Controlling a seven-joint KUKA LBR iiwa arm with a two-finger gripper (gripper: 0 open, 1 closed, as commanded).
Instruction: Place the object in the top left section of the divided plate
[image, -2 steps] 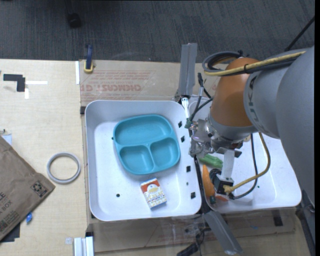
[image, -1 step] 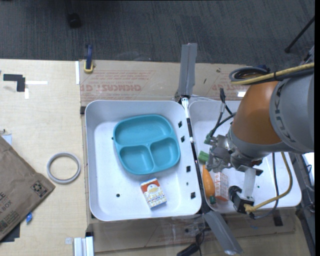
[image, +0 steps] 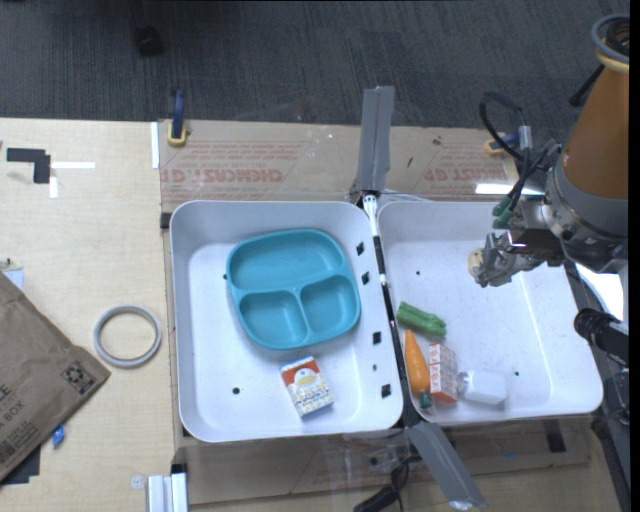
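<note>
While my hand (image: 490, 265) hovers over the right bin (image: 560, 400), grip unreadable, I judge picking undone: next, descend toward the carrot (image: 416, 364) at seven o'clock.

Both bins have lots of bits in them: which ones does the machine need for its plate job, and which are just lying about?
Part of the job:
- divided plate, left bin
- gripper, over the right bin

Which object it will move, I cannot tell.

Lying about:
- small carton
- carrot
- green vegetable
- tape ring on the bench
</note>
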